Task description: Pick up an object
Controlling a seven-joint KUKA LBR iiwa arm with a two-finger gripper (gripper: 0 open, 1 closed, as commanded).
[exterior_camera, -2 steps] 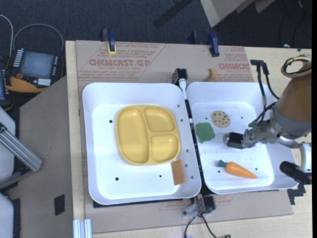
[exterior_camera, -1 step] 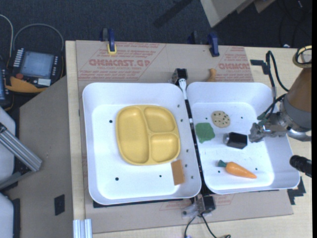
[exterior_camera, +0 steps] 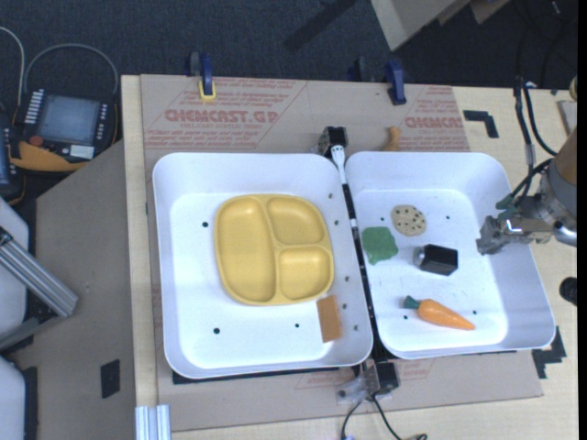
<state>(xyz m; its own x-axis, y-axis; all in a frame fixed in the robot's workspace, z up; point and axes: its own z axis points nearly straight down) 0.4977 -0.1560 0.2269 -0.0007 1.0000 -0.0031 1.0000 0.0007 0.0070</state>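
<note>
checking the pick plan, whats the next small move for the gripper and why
Probably shift the gripper leftward over the small black block and lower toward it. The gripper sits at the right bin's right wall with nothing between its fingers, and the block is the nearest object, lying apart from the orange toy carrot.

Looks like a robotics lab: clamped bench board point(exterior_camera: 312, 108), control pad point(exterior_camera: 64, 122) far across from the gripper point(exterior_camera: 491, 236).
</note>
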